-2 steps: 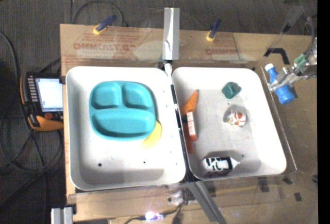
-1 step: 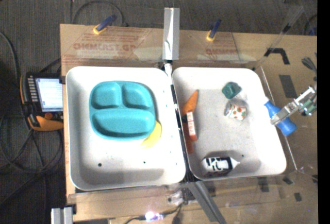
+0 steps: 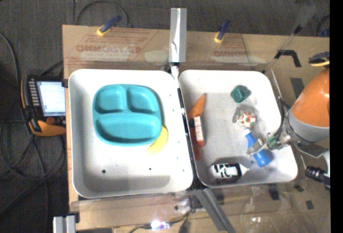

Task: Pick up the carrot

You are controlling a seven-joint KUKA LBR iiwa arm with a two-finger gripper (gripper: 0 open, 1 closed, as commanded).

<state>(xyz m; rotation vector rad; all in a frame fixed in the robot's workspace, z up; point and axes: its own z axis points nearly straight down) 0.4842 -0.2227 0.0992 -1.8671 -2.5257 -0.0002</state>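
The orange carrot (image 3: 198, 104) lies tilted in the right bin (image 3: 225, 79), against its left wall near the divider. My gripper (image 3: 266, 143) is low at the same bin's right side, far to the right of the carrot. It hangs over a blue and clear object (image 3: 261, 158). The grey arm with its orange band (image 3: 317, 99) comes in from the right edge.
A red box (image 3: 198, 130) lies just below the carrot. Also in the right bin are a teal piece (image 3: 240, 93), a white speckled toy (image 3: 245, 117) and a black and white item (image 3: 228, 170). The left bin (image 3: 86, 173) holds a teal divided plate (image 3: 127, 114) and a yellow banana (image 3: 158, 142).
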